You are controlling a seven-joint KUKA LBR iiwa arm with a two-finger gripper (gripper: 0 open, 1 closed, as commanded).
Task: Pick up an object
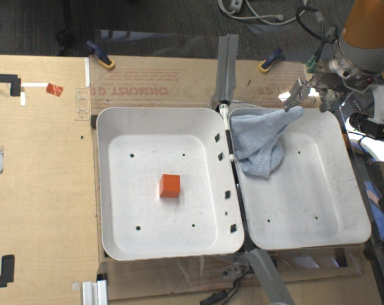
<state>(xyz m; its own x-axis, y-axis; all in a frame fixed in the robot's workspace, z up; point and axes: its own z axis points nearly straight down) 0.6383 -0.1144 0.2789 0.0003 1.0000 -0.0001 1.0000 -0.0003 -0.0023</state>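
Cloth: your cloth (260,146) sits in the right bin's (318,234) far-left corner, one corner pulled up toward the gripper (297,100).
Jaws: look pinched on that corner, I'd say.
Tip: lift straight and slow so it doesn't slip.
Writing: the cardboard's (160,88) print reads upside down, can't make it out.
Cube: the orange cube (170,186) sits in the left bin (115,234).
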